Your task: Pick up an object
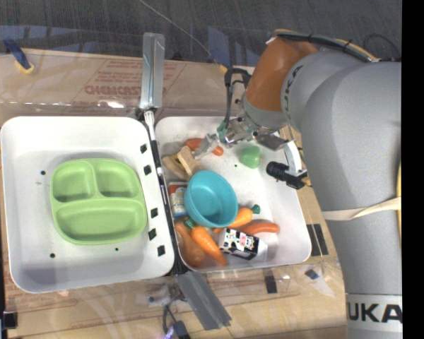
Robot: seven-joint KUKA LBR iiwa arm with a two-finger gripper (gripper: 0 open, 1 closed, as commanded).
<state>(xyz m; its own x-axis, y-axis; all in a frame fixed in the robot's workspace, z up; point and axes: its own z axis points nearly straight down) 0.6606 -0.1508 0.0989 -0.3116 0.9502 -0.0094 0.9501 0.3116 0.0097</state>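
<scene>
I am looking down at a slant from above the bench [71,83], seeing both bins side by side.

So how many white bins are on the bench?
2. The left shallow white bin holds a green divided plate; the right shallow white bin holds toys.

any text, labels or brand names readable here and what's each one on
"UKA": white letters low on the grey arm, cut off at the frame edge.
Red print on the clear sheet behind the bins: too blurred to read.
Black-and-white carton in the right bin: markings too small to read.
</scene>
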